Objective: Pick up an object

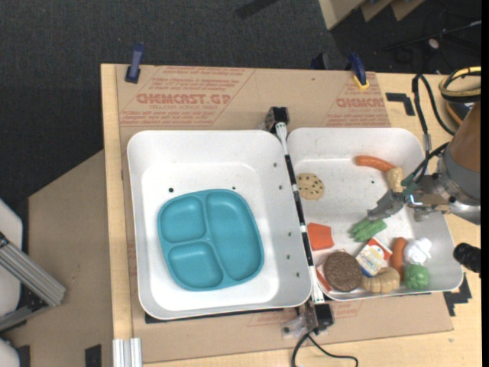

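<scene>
The right bin [336, 140] holds several toy foods. My gripper [388, 204] reaches in from the right and hangs low over the bin's middle, just above a green bean-like piece [367, 228]. Close by are a tan piece [394, 178] and an orange sausage [374, 162] behind it. A cookie [309, 184] lies near the bin's left wall. Toward the front sit a red-orange block [319, 236], a brown round patty [343, 271], a white and red packet [372, 258], a carrot [398, 251], a tan bun [384, 281] and a green broccoli [417, 277].
The left bin [153, 159] holds a teal divided plate [210, 238]. A black hinge strip [293, 197] runs between the bins. Cables [428, 113] trail at the right of the bench, and clamps [135, 62] grip its far edge.
</scene>
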Robot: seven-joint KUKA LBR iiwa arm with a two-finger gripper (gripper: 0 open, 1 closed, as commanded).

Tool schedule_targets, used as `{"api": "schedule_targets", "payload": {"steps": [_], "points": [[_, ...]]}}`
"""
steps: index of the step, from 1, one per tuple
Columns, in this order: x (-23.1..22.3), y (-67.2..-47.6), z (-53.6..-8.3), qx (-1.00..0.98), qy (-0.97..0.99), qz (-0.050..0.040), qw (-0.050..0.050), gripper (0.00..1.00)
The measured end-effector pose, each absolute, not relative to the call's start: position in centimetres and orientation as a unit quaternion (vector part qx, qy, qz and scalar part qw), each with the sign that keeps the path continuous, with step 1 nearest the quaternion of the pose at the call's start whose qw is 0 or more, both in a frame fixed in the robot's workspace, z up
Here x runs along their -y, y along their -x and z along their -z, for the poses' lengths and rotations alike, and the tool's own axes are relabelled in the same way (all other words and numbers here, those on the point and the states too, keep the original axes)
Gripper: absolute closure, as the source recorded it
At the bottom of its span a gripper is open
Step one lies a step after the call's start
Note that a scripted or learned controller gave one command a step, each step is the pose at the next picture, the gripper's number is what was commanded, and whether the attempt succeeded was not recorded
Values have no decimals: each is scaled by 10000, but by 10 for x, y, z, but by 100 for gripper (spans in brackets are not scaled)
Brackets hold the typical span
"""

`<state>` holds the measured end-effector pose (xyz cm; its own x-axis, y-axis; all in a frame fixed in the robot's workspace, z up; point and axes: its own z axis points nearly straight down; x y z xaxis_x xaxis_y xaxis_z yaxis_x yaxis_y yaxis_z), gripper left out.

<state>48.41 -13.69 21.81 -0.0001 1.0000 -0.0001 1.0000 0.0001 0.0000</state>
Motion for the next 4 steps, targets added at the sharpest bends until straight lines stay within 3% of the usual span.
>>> {"api": "schedule_targets", "payload": {"steps": [1,2,3,4], "points": [[136,-525,-103,-7078,-7064,16,-35,0],[160,-476,-83,-7060,-7082,12,-31,0],[187,-562,-86,-7077,-7065,-13,38,0],[187,-560,-95,-7069,-7073,-8,18,100]]}}
